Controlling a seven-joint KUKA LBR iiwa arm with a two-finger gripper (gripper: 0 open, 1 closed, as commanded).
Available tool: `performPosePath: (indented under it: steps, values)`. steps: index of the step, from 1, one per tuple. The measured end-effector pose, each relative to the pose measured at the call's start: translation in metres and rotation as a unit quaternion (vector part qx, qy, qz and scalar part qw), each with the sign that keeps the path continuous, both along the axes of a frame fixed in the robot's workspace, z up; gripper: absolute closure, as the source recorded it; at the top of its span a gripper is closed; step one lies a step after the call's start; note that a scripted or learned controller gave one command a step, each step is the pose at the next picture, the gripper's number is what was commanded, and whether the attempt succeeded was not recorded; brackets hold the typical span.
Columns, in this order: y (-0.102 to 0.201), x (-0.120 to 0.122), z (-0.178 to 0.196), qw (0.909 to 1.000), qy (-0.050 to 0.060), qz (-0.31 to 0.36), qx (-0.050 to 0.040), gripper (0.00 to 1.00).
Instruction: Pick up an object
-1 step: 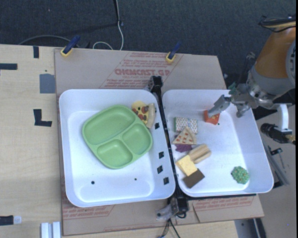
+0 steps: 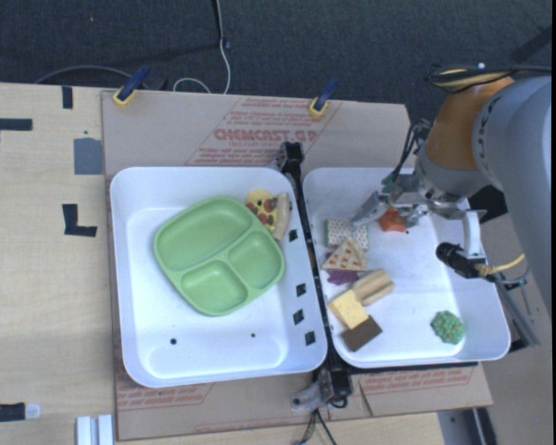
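We see the gripper (image 2: 392,213) low over the upper part of the right bin (image 2: 486,336), the arm (image 2: 496,146) coming in from the right. A small orange-red object (image 2: 394,220) sits right at the fingertips, touching or nearly touching them. One grey finger (image 2: 369,213) slants out to the left of it, and the rest of the hand crowds it from above and the right. We cannot tell whether the fingers are spread or pressed together, nor whether the orange-red piece is truly between them or just beside them, so we do not call it held.

The object looks compact, with no clear long axis from this angle. It lies well apart from the other items in the bin: a patterned square (image 2: 339,231) and a triangular sandwich piece (image 2: 345,257) down and to the left, a tan roll (image 2: 372,287), a yellow block (image 2: 348,309) on a brown slab (image 2: 361,333) lower down, and a green broccoli piece (image 2: 448,326) near the lower right corner.

In our judgement the coming move turns on whether the piece sits centred under the fingers; if it lies off to one side, a closing could push it away
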State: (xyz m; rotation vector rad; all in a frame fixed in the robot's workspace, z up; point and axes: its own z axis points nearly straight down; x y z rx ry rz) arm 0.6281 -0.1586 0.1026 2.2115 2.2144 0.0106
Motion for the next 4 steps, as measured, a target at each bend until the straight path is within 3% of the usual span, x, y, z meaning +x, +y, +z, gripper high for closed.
performPosePath:
  steps: [1,2,3,4]
  values:
    - [0.066,0.045,-0.012,1.0000,0.002,0.003,-0.0023,0.00]
    - [-0.022,0.018,0.104,1.0000,0.002,-0.003,-0.0015,0.00]
    - [-0.017,-0.001,-0.012,0.9999,0.011,0.000,0.0023,0.00]
    - [-0.023,0.042,-0.019,1.0000,0.006,0.001,0.0016,0.00]
